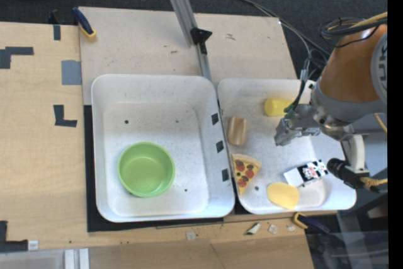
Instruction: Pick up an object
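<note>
— What am I looking at on your screen?

— I am watching two shallow white bins sitting side by side on the bench. The left white bin is holding a round light green plastic bowl near its front left corner. The right white bin is holding the small things.

— Which small things?

— A yellow cup-shaped toy is lying toward the far side of the right bin. A small tan block that looks like bread is sitting close to the left wall. A toy pizza slice with red dots is lying nearer to me, by the same wall. A flat yellow oval piece is resting at the near edge, and a little black and white card is lying just to its right.

— Where is the arm?

— My grey arm with the orange band is reaching in from the right. Its two-finger gripper is hanging over the middle of the right bin, between the yellow cup-shaped toy and the black and white card.

— Is it holding anything?

— I am not seeing anything between its fingers. I cannot tell if they are spread or pressed together.
</note>
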Motion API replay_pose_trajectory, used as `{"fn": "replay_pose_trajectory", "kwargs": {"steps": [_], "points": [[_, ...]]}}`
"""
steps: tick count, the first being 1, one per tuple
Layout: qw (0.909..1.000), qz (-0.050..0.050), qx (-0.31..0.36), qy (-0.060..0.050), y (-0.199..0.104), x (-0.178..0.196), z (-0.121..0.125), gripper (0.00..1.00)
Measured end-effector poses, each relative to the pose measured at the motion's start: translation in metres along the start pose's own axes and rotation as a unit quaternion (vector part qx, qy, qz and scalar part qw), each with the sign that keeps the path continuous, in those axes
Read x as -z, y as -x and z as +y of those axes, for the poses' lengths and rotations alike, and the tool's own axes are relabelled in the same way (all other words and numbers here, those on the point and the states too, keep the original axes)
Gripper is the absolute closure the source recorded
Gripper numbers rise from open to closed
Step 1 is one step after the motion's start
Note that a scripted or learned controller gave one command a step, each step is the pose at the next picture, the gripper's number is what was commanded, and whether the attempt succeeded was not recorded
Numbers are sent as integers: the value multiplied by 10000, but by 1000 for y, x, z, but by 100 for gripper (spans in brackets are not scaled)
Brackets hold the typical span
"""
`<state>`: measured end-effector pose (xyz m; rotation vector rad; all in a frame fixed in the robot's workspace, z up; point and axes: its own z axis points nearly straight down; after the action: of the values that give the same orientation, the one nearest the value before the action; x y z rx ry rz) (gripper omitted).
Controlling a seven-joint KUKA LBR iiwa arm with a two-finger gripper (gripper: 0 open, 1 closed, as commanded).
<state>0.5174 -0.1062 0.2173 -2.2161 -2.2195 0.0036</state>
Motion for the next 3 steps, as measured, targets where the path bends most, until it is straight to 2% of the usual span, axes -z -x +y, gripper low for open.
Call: {"fn": "replay_pose_trajectory", "kwargs": {"steps": [1,2,3], "points": [[10000,0,-1,0,0,0,0,0],[10000,-2,-6,-49,-2,-67,-7,0],[10000,-3,-15,23,-9,-114,0,0]]}}
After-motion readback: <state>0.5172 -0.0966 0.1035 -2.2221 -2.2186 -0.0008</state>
